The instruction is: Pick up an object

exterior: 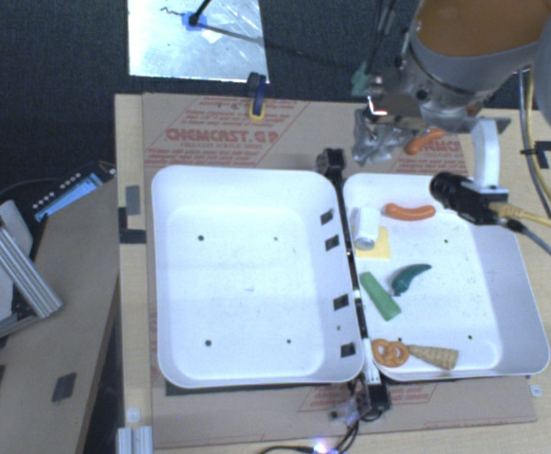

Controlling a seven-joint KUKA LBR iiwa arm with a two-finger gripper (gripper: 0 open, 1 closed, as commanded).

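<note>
Jaws [381, 140] raised above the right bin [502, 282], seemingly grasping an orange piece [424, 141].

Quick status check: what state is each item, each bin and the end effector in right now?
End effector: raised past the right bin's far rim.
Hot dog: lying flat, right bin.
White cylinder: on its side, over the yellow slice.
Green block: lying flat.
Teal pepper: lying loose.
Pretzel: flat, near rim.
Cone: on its side.
Left bin: upright.

grey arm [483, 60], orange band, metal hand [381, 138]
</note>
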